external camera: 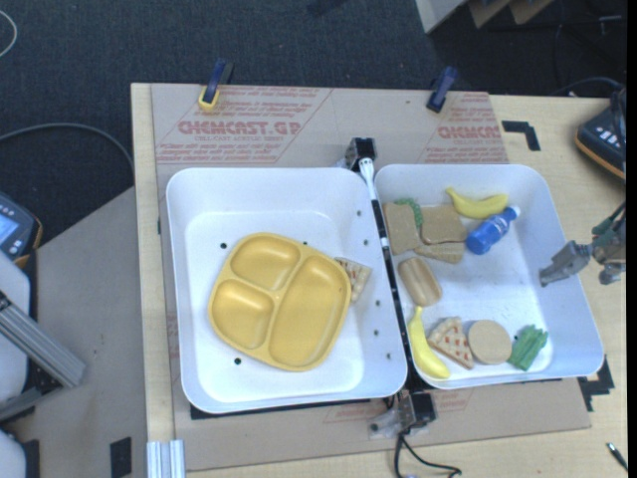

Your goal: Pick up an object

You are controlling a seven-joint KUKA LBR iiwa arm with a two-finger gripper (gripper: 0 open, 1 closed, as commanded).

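Fingers on your gripper (553,270) look spread and grasp nothing, poised at the right bin's (567,217) right rim, right of frame centre. You have a blue bottle (492,232) beside a banana (476,203) at upper right; lower left, a yellow divided plate (280,301) fills the left bin (189,267).

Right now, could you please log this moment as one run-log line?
phase: approach | gripper: over right white bin, right edge | holding: nothing seen | nearest: blue plastic bottle | yellow divided plate: left bin
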